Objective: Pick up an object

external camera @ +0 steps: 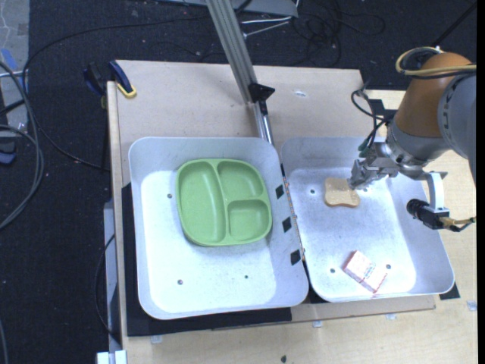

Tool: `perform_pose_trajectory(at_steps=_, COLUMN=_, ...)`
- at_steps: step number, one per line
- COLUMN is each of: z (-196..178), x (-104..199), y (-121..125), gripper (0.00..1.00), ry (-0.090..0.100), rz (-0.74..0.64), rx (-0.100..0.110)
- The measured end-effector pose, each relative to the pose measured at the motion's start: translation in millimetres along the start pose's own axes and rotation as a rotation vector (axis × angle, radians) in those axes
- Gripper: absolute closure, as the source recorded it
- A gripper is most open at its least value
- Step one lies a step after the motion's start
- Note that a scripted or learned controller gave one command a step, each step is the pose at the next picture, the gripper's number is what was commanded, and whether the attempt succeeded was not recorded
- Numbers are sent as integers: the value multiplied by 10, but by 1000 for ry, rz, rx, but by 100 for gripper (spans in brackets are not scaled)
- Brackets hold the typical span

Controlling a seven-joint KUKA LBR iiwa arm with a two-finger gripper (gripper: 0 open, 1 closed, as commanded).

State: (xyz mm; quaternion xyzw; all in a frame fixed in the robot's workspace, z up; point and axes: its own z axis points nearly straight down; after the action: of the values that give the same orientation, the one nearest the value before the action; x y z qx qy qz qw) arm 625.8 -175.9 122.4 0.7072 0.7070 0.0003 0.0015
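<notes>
A tan slice of toy bread (340,194) lies flat in the upper middle of the right bin (409,275). My gripper (363,176) hangs low just right of the bread's upper right corner, close to it or touching it. A small pink and white packet (362,271) lies near the front of the same bin, well apart from the gripper. Nothing shows between the fingers.
The left bin (151,279) holds a green three-compartment plate (225,202). A grey metal pole (236,48) slants down from the top to the gap between the bins. A black fitting (424,212) with cable sits at the right bin's right edge.
</notes>
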Motion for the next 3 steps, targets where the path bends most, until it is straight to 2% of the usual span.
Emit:
perform_pose_trajectory(at_steps=1, z=-461, x=35, y=80, gripper=100, ry=0, rz=-3, rx=-4)
perform_pose_trajectory(at_steps=3, z=-1638, x=38, y=168, gripper=100, ry=-1, rz=-3, rx=-6)
